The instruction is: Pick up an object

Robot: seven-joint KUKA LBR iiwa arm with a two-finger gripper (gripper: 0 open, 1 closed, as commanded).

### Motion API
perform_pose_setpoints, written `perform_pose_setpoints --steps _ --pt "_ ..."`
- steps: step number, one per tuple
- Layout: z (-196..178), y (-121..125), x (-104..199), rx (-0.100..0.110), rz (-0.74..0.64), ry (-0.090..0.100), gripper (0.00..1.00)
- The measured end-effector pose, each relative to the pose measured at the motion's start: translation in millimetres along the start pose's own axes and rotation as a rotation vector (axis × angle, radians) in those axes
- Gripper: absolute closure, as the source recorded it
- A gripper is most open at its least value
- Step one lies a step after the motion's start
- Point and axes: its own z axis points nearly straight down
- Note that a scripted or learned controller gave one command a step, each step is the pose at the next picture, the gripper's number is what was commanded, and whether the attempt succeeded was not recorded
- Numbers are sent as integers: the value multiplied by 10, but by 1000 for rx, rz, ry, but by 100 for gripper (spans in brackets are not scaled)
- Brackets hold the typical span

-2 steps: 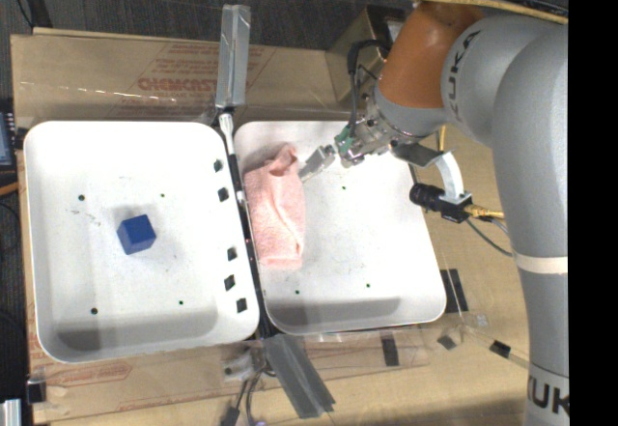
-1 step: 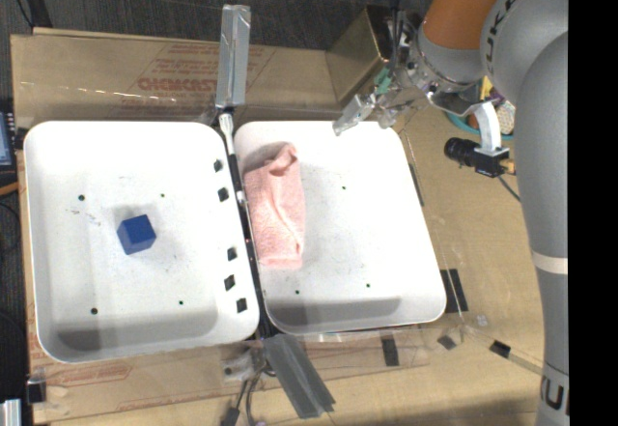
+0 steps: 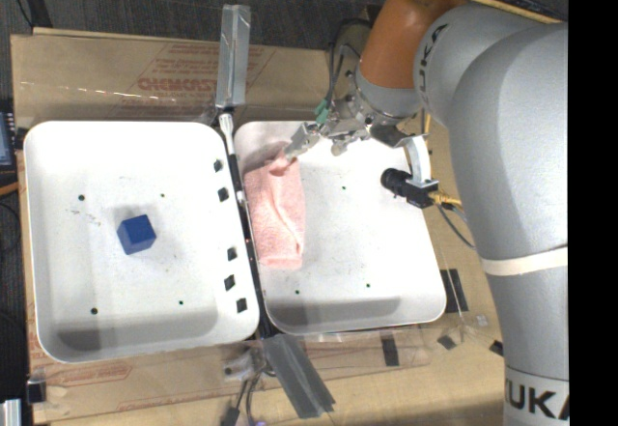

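Pincer (image 3: 293,149) sits low at the right bin's (image 3: 386,294) far left corner, its tips touching the top end of the pink cloth (image 3: 276,212); whether they pinch it, I cannot tell. Cloth lies along that bin's left wall. 1 blue cube (image 3: 136,233) rests in the left bin (image 3: 58,318).

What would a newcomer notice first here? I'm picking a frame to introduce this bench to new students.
The big grey arm with its orange band fills the right side, its pincer reaching to the far left corner of the right bin. There it meets the top end of a pink cloth lying along that bin's left wall. A small blue cube sits alone in the left bin.
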Motion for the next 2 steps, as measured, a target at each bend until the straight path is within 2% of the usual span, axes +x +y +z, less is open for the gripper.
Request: perform_pose_setpoints --steps 1,2 --pt "720 41 198 -2 -189 0 0" --pt "-287 -161 377 -3 -119 -1 0"
